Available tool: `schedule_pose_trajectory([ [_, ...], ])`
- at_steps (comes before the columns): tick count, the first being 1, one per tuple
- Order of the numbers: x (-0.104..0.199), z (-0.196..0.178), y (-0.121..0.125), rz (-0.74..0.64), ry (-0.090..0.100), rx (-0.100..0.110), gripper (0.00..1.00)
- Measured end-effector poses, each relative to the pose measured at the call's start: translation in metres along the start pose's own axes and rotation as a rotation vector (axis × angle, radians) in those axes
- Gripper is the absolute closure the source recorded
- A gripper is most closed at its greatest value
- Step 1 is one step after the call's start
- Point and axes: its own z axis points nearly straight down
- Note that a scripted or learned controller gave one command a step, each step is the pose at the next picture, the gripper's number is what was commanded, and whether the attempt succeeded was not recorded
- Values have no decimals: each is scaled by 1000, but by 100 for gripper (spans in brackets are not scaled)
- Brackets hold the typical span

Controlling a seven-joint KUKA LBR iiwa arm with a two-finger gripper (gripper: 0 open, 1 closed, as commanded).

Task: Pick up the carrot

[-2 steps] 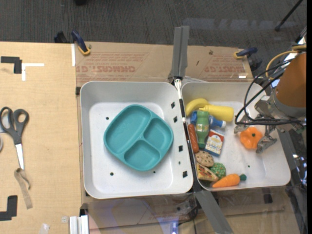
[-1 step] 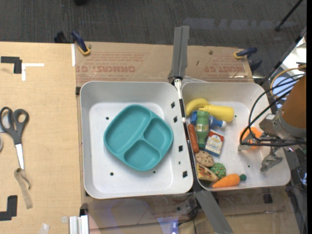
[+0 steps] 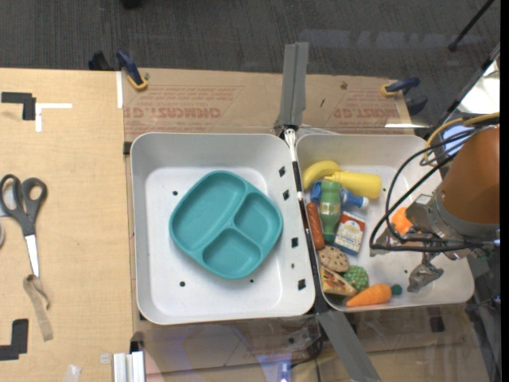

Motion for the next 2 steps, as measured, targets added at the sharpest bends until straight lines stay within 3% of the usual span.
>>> schedule_pose_trajectory([
  [1,14,23,-16,-134,1,0,0],
  [2,3,23,2,-485,1,-1,0],
])
